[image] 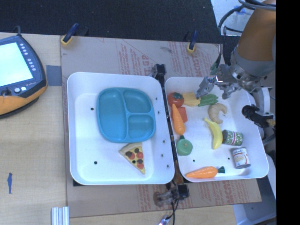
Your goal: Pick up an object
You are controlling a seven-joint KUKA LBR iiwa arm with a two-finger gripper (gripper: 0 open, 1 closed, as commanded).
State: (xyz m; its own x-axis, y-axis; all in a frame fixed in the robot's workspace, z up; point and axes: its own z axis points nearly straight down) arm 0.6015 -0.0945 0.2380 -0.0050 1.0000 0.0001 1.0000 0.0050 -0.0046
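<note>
the arm (257, 36) is a thick rounded tube, its broad orange band sitting above a grey wrist section. black cables (234, 11) loop beside it near the top, with a touch of yellow among them. the gripper (216, 86) is bare grey metal with dark joints, and a black fitting (255, 114) juts out below.

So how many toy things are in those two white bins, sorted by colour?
Orange: 2, carrot, carrot
Yellow: 3, banana, corn, pizza slice
Green: 3, pepper, round fruit, can
Red: 1, tomato
Blue: 1, plate
Tan: 1, croissant
White: 1, can
Total: 12
</note>
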